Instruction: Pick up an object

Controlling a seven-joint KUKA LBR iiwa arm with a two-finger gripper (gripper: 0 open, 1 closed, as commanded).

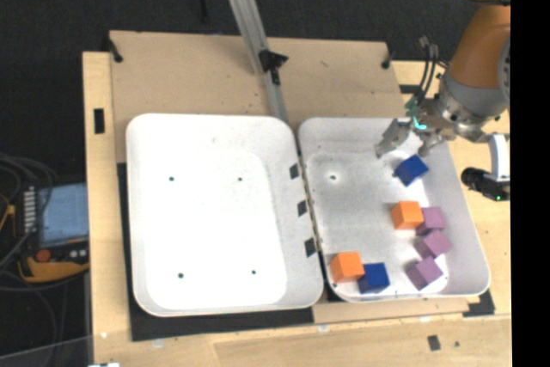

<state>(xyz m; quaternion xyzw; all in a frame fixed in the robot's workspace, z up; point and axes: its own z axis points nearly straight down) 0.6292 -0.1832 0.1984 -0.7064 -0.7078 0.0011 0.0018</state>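
In the right bin (348,206) lie several small blocks. A blue cube (411,169) sits near the bin's far right. My gripper (409,142) hangs just above and behind it, open, fingers spread to either side with nothing between them. Nearer the front along the right wall are an orange cube (406,214) and three purple blocks (432,218), (435,244), (424,272). A second orange cube (347,266) and a second blue cube (374,277) touch each other at the front edge.
The left bin (206,211) is a white tray beside the right one. A slanted metal pole (249,13) runs from the top down to the gap between the bins. The arm's orange band (481,43) is at the right edge.
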